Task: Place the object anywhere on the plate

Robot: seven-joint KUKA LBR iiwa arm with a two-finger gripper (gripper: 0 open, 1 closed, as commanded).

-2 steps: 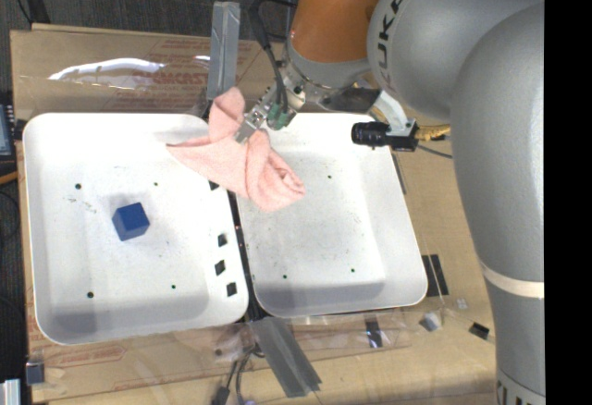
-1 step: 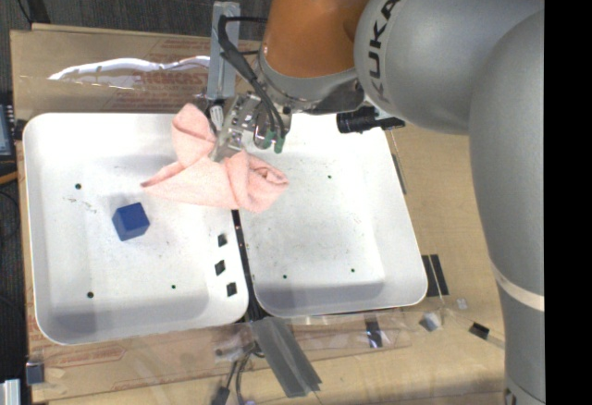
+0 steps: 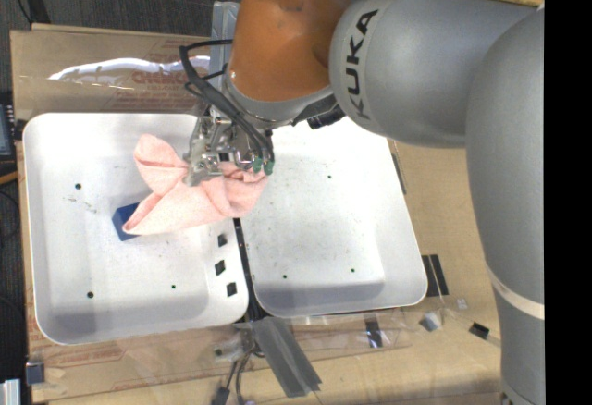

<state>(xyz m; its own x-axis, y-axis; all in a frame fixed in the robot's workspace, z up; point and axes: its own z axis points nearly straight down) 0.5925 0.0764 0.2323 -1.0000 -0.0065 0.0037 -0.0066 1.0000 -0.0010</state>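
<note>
Gripper [image 3: 220,160] sits on the pink cloth [image 3: 185,192] in the left bin [image 3: 55,209]; whether its fingers pinch it, cannot tell. Lift slowly; trailing folds could snag the blue object [image 3: 123,219] beneath.

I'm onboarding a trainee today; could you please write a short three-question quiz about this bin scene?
1. True or false: the pink cloth lies mostly in the left bin.
2. What colour is the object peeking out under the cloth's lower left corner? A) blue B) green C) yellow
3. What is the gripper right above?

Key: 1 true; 2 A; 3 the cloth's upper right part, near the divide between left bin and right bin.
</note>
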